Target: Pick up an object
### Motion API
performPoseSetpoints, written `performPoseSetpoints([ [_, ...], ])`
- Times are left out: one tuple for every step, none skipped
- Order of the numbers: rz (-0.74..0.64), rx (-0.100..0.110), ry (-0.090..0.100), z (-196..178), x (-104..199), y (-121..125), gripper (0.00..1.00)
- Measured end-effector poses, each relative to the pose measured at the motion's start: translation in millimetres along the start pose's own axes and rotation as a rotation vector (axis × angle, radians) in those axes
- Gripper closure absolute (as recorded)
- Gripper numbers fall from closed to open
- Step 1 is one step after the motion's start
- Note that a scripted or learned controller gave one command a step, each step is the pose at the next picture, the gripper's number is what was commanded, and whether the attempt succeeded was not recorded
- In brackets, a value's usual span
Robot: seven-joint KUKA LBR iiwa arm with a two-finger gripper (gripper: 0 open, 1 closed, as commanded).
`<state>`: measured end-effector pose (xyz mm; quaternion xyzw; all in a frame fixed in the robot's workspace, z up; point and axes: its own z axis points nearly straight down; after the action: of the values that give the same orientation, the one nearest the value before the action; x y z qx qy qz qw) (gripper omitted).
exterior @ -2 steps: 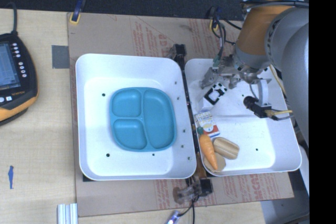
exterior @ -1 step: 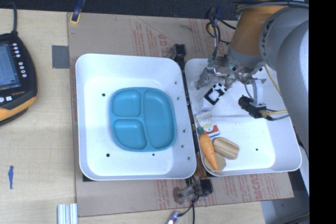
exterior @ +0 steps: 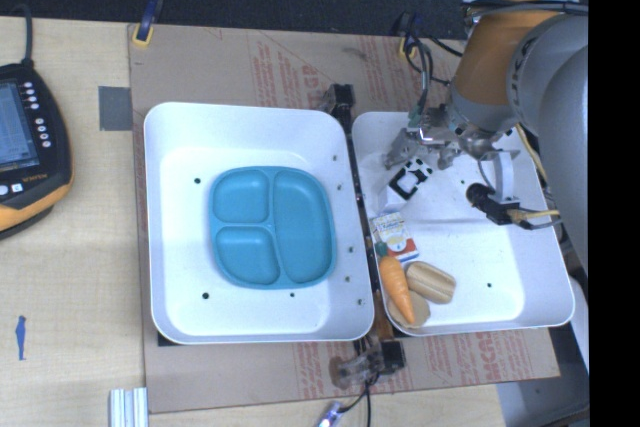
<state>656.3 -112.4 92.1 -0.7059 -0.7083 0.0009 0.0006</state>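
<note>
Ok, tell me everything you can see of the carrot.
The carrot is orange, smooth and toy-like, probably plastic. It lies flat in the right bin, near the front left corner, along the left wall, thick end toward the small carton, tip pointing to the front rim. Its right side lies against the bread roll. It looks whole. The gripper is at the bin's far end, apart from it.

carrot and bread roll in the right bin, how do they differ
The carrot is orange, while the bread roll is pale tan. The carrot is long and thin and tapers toward one end; the bread roll is short, plump and rounded. The carrot lies along the bin's left wall, the bread roll just to its right, across it. Both lie flat in the near left corner of the right bin, close together.
</note>
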Motion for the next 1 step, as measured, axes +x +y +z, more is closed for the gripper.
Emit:
performPoseSetpoints([
  [-0.003,0.004,-0.001,0.3,19.3,-0.3,0.0],
])
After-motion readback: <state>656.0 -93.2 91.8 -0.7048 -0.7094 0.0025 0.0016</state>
